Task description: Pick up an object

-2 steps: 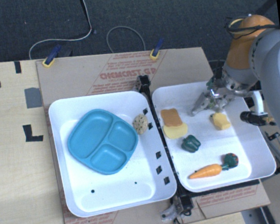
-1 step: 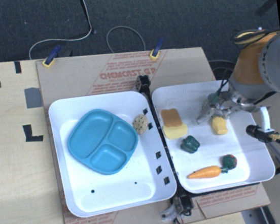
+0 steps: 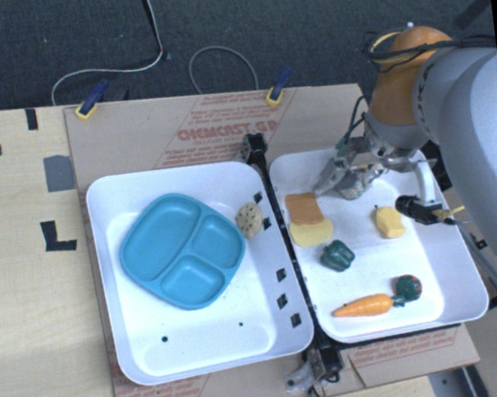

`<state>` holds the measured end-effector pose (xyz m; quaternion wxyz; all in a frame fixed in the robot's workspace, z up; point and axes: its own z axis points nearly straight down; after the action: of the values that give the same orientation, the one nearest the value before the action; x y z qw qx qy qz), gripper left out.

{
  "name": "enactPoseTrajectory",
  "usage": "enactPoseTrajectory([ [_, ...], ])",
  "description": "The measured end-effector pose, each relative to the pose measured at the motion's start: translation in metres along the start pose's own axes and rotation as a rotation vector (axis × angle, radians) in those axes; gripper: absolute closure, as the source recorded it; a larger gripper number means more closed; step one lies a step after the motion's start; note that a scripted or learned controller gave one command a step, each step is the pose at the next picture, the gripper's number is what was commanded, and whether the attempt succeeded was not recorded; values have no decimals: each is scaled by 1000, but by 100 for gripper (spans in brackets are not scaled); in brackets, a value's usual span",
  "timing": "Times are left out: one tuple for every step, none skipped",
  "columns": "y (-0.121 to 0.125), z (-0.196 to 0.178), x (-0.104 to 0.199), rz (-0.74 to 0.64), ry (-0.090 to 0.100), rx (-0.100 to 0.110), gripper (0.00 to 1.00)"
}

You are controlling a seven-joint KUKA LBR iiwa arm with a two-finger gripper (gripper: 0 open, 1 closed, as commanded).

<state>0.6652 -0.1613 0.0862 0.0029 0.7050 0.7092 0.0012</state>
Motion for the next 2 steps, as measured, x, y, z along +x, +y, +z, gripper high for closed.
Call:
enactPoseTrajectory([
  [4, -70, -66, 8, -2, 0, 0],
  [3, 5, -17, 2, 0, 7, 0],
])
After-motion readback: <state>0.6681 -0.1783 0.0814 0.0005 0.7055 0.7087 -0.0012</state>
